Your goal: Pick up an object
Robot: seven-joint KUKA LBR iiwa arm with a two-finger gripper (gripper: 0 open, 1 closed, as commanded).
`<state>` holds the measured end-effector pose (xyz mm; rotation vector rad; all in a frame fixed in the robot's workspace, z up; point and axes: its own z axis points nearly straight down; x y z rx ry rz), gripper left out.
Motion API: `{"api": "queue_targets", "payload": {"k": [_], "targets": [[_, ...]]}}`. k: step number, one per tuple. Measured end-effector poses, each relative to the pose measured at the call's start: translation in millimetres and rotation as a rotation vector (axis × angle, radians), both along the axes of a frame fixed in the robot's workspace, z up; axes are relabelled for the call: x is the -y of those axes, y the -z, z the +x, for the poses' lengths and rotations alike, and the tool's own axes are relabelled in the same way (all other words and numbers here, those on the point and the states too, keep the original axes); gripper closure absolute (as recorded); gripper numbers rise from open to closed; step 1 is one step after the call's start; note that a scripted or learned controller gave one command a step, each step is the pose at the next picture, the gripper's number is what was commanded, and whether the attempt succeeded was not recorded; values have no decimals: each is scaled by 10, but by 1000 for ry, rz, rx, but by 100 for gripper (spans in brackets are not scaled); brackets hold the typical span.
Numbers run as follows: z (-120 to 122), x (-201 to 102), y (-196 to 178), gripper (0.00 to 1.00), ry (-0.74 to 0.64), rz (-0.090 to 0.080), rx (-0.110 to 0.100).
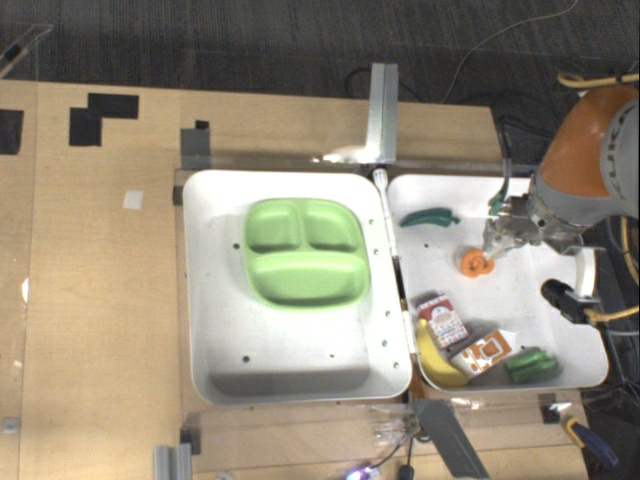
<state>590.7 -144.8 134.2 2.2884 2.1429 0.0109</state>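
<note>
Banana [436,360] lies half under two small cartons; hand [497,239] hovers beside orange piece [476,263], its grip unreadable.

My arm [590,158] is cut off by the right edge of the view. My gripper [497,236] is too small to show its finger spacing. The yellow banana [436,358] lies partly under two small cartons [462,336]; their print is too small to read.
</note>
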Motion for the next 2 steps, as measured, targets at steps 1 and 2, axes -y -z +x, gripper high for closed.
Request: {"api": "queue_targets", "payload": {"k": [1,2], "targets": [[-1,0,1,0,0,0,0],[-8,-70,433,0,-77,-3,4]]}}
